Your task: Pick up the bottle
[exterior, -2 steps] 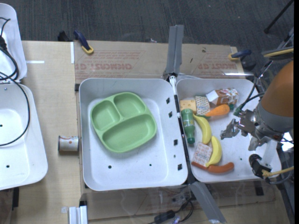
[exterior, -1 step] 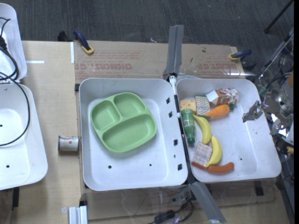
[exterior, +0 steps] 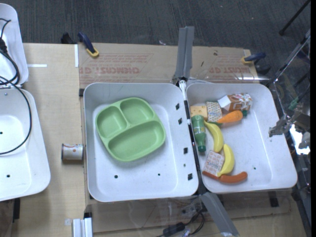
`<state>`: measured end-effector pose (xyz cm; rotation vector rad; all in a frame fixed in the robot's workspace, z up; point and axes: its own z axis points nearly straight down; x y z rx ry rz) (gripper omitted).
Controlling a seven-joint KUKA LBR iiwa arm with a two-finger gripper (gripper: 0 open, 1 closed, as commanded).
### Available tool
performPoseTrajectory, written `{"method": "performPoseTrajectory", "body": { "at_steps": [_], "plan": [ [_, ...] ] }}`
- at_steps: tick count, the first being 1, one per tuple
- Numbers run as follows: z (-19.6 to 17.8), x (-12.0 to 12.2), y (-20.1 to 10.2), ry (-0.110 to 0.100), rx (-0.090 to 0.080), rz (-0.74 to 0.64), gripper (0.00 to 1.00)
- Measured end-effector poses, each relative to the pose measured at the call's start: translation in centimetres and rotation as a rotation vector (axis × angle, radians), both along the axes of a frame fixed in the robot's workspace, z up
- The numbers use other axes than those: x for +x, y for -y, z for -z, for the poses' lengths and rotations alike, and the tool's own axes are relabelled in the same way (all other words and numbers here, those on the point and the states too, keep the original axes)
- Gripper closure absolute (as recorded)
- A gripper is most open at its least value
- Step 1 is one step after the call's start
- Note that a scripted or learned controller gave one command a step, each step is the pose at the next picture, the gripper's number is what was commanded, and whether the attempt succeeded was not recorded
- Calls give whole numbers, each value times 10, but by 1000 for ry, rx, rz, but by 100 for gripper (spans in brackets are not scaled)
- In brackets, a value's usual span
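Note:
The bottle (exterior: 198,133) is small and green with a label and lies lengthwise along the left wall of the right bin (exterior: 276,177). Its cap end points toward the front. It touches a banana (exterior: 216,135) on its right. My gripper (exterior: 277,129) is at the bin's right rim, well to the right of the bottle and apart from it. The gripper is small and partly cut off by the frame's edge there. Nothing shows in its hold.
The right bin also holds a second banana (exterior: 228,160), a carrot (exterior: 230,117), a sausage (exterior: 232,178), small cartons (exterior: 239,101) and a snack packet (exterior: 213,160). A green divided plate (exterior: 130,129) lies in the left bin (exterior: 94,181). A small can (exterior: 72,152) lies on the bench to the left.

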<state>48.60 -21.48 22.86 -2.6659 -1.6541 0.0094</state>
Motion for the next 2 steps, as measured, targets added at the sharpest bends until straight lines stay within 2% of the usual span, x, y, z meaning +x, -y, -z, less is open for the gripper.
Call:
{"method": "performPoseTrajectory", "body": {
  "at_steps": [1, 2],
  "plan": [
    [140, -10, -71, 1, 1, 62, 0],
    [140, 59, -74, 1, -1, 104, 0]
  ]
}}
